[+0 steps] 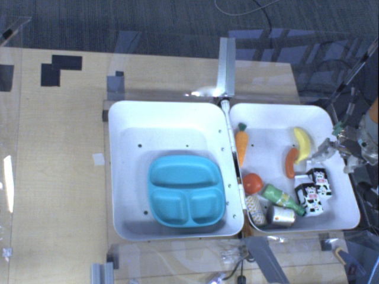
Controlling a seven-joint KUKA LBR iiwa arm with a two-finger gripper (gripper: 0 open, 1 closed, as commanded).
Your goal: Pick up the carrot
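The claw [333,149] is hanging at the right bin's [266,114] right wall. The banana [302,142] is lying just left of the claw, with the sausage [290,162] beside it, further left. The carrot [241,146] is lying well left of the claw, against the divider between the bins. The two cartons [314,191] are sitting nearer the camera than the claw. The bottle [282,197], tomato [253,183] and can [283,216] are lying left of the cartons. The tray [186,190] is resting in the left bin [136,123], far left of the claw.
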